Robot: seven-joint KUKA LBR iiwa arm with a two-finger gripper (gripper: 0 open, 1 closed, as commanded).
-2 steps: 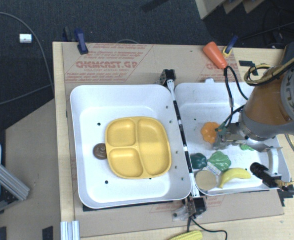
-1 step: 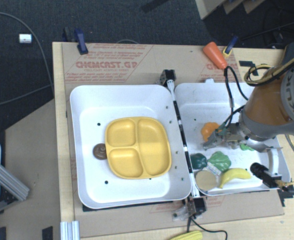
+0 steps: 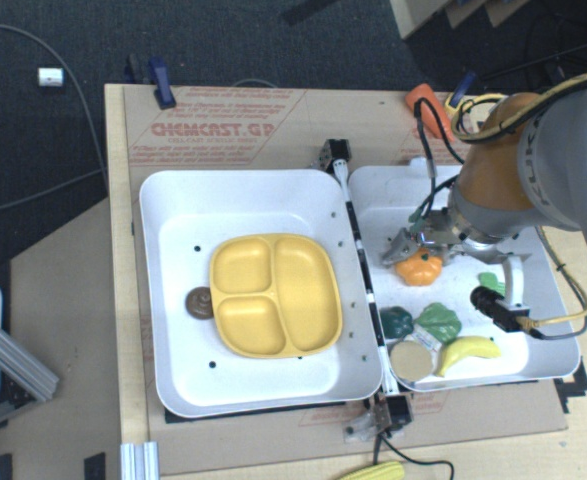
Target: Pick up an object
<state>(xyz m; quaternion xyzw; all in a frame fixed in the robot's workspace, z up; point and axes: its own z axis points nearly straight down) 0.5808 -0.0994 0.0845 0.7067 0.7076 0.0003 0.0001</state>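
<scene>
Over the right bin (image 3: 533, 360), the grey arm (image 3: 533, 158) reaches down and its pincer (image 3: 420, 248) sits just above an orange fruit-like object (image 3: 419, 269), touching or nearly so; whether its grip is spread or pressed together I cannot tell. Nearer the front of that bin lie a yellow banana (image 3: 468, 352), two green pieces (image 3: 439, 320) and a tan disc (image 3: 410, 360). On the bench (image 3: 213, 118), the left bin (image 3: 173, 218) carries a yellow divided plate (image 3: 273, 295) beside a small brown round thing (image 3: 199, 302).
</scene>
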